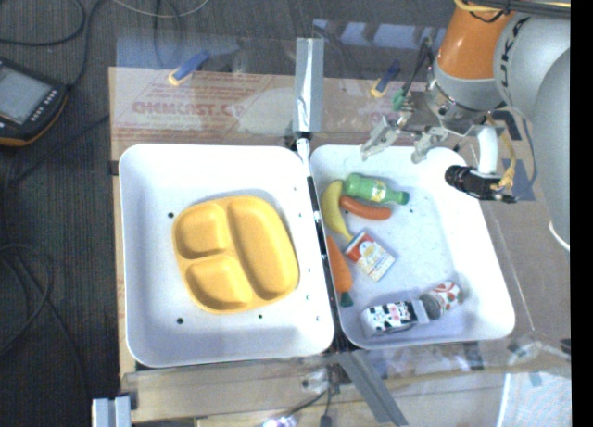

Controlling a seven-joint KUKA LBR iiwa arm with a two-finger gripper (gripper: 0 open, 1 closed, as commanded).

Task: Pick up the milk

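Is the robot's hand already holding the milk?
No, the milk lies at the near end of the right bin, while the gripper hangs apart over the bin's far edge.

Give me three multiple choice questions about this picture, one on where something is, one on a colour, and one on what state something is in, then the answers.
1. Which bin holds the yellow divided tray?
A. the left bin
B. the right bin
C. neither, it lies on the floor

2. What colour is the bottle beside the banana?
A. blue
B. green
C. white

3. How does the milk carton lie?
A. upright in the left bin
B. lifted clear of the bench by the arm
C. on its side at the right bin's near edge

Answers:
1. A, the yellow divided tray rests in the left bin.
2. B, the bottle next to the banana is green with a yellow label.
3. C, the milk carton lies flat in the right bin, and the gripper is over the far rim, away from it.
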